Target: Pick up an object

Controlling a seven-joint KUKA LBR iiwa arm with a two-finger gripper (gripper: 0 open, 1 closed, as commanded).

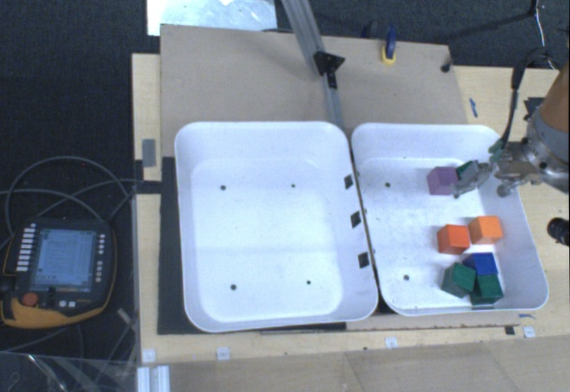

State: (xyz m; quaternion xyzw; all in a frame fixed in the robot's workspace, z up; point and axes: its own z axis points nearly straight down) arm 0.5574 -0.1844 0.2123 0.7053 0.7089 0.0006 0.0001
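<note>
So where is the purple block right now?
The purple block lies in the right bin, near its upper right, next to a green block by the end effector, above the two orange blocks.

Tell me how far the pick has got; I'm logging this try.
Done: the gripper has reached into the right bin, beside the purple block and a green block. In hand: nothing visibly held. Left: gripping and lifting one. The orange blocks lie untouched.
</note>
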